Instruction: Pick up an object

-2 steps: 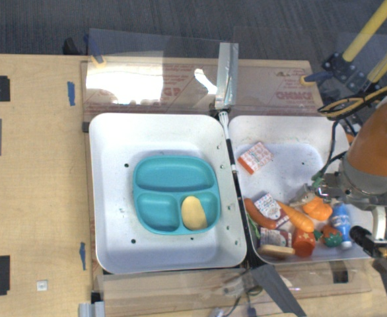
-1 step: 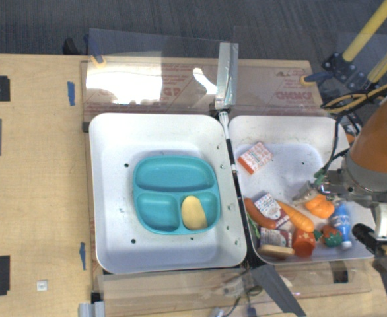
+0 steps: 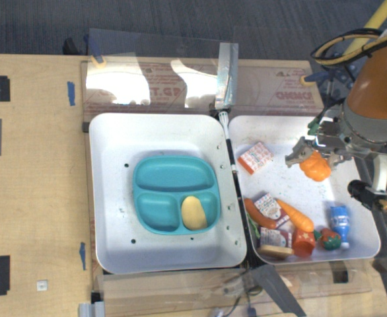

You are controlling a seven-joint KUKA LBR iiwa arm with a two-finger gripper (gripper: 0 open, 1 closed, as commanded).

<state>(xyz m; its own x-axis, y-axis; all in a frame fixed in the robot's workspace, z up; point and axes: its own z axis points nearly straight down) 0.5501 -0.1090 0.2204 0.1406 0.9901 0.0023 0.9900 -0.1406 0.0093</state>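
Two shallow white bins sit side by side on the bench. The left bin (image 3: 107, 177) holds one teal divided tray (image 3: 174, 180) with three compartments, and one yellow potato-shaped piece (image 3: 193, 212) lies in its near right compartment. The right bin (image 3: 273, 127) carries the clutter: one small red-and-white carton (image 3: 255, 157) towards the far left, lying alone; nearer, one sausage-like red piece (image 3: 256, 215) touching a second printed carton (image 3: 269, 207); one carrot (image 3: 295, 216) slanting just beside that; one dark flat packet (image 3: 275, 240) at the near edge; one red block (image 3: 304, 244) and one strawberry-like piece with green (image 3: 329, 239) close together; and one blue-and-white bottle (image 3: 339, 218) at the near right. Towards the far right of this bin is one orange pepper-shaped object (image 3: 316, 168), right at the gripper (image 3: 310, 152), whose fingers are spread apart; one finger (image 3: 297, 154) juts out to the left of the orange object, which sits at the fingertips, though whether it is truly pinched or lifted off the bin floor cannot be told. The arm, with its orange band (image 3: 378, 88), comes in from the right
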